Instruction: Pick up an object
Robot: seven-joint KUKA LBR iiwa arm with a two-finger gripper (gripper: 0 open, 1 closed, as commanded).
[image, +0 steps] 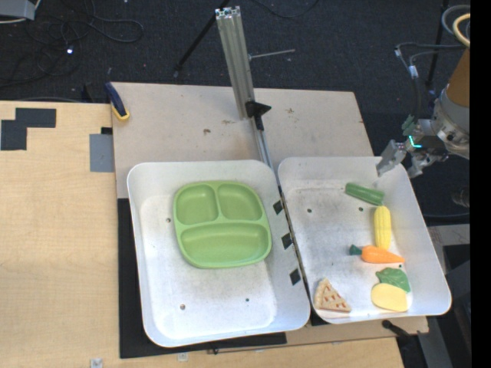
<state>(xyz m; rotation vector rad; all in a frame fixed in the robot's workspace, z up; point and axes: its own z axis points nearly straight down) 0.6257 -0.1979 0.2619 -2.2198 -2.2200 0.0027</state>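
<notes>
step: approach; nothing lifted yet
claw: two-finger gripper [404, 158] over right white bin [322, 205] far corner; fingers spread, nothing between them
nearest target: green plastic cucumber-like stick [364, 193], just below-left of claw
others: yellow toy corn cob [381, 227], orange toy carrot [377, 254], further down
next: shift over stick, descend, close

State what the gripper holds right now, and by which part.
Nothing. The two-finger gripper sits over the right white bin's far corner with no object between its fingers; the green toy cucumber lies apart in the bin.
</notes>
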